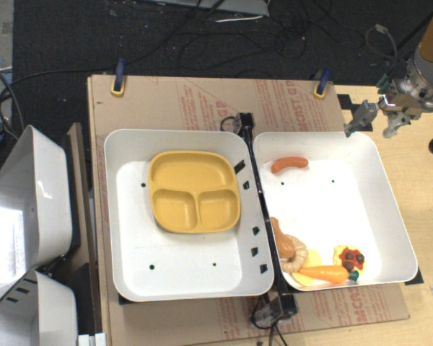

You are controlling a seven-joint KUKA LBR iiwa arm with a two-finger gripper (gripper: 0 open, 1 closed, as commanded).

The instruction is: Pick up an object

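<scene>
Left bin [130, 265]: yellow divided plate [195, 192]. Right bin [375, 215]: sausage [289, 164], carrot [323, 272], shrimp [287, 249]. Gripper [379, 121] beyond the right bin's far corner, jaws wide, empty.

The arm enters at the upper right, its orange band at the frame's edge. The gripper [377, 120] hangs just beyond the far right corner of the right bin [390, 193], its two dark fingers [358, 118] apparently spread apart, nothing between them.
</scene>
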